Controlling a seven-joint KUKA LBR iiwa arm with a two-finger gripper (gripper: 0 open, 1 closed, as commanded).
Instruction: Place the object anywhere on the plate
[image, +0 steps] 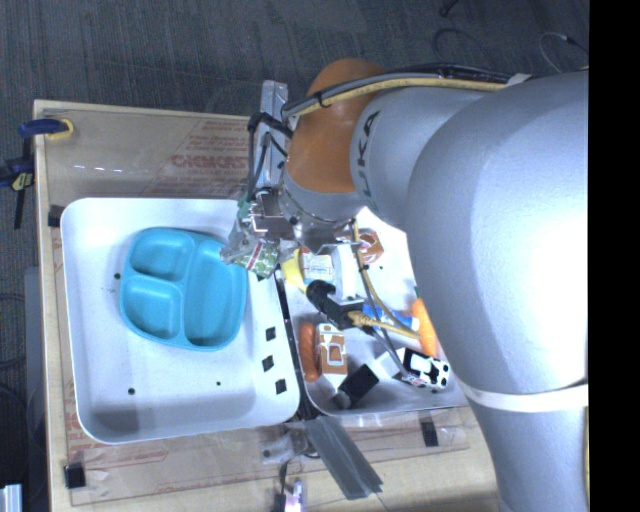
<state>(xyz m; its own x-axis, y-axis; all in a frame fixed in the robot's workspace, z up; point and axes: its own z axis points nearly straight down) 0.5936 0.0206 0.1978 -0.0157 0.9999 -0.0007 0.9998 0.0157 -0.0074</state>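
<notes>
A small green-and-white object (262, 258) sits between the fingers of the gripper (256, 250), right at the 3 o'clock rim of the blue plate (183, 292), so the hand is clamped on it. The plate lies in the left white bin (90, 380); the right bin (385, 400), at its 3 o'clock, holds a clutter of items.
</notes>
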